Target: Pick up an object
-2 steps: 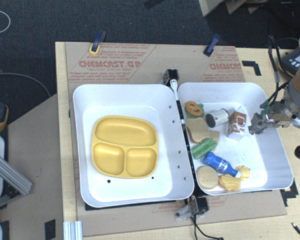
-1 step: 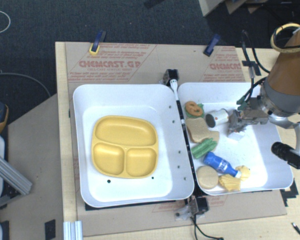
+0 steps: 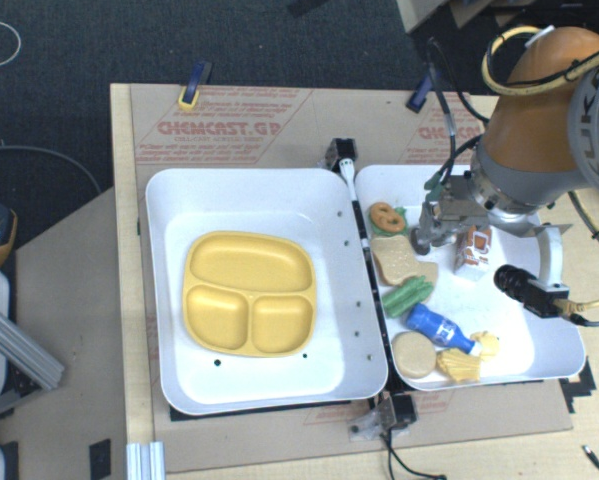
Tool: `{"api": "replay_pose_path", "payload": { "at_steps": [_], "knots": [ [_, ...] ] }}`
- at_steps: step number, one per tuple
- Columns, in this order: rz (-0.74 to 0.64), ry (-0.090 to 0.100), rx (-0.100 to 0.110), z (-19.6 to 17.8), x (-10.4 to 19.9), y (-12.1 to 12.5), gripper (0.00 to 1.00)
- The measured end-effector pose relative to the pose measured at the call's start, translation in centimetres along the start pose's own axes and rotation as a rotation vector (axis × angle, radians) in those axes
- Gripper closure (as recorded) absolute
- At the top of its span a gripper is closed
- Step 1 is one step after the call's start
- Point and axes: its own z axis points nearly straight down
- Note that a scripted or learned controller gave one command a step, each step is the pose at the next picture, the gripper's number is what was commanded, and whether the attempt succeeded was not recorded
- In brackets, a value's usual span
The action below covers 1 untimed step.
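Camera view: left bin [image 3: 169,268] holds a yellow divided tray [image 3: 249,290]; right bin [image 3: 549,353] holds crowded toy food [image 3: 419,298] along its left wall. Gripper [image 3: 426,230] state: cannot tell.

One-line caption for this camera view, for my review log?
KUKA arm's gripper low over the right bin, above the bread slice among toy foods; yellow divided plate in the left bin.

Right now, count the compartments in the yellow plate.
3 in the yellow plate in the left bin: one wide across the far side, two near, left and right.
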Motion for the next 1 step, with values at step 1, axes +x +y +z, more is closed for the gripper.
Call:
{"api": "replay_pose_path", "payload": {
  "at_steps": [1],
  "knots": [
    [0.001,-0.001,0.001,1.92,4.54,2.93,1.0]
  ]
}}
